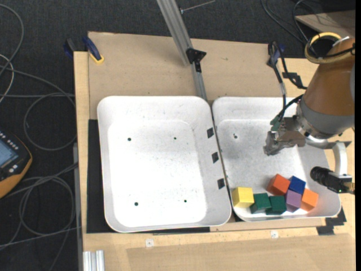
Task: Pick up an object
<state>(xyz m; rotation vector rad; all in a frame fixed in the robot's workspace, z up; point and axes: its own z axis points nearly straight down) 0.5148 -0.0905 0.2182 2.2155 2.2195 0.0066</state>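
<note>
Overhead, the gripper hangs above the right bin, over its bare middle; how far its fingers stand apart I cannot tell, and nothing shows between them. Blocks huddle at the bin's near edge: yellow, green, red, blue, purple, orange. Left bin lies beside it on the worktop.
</note>
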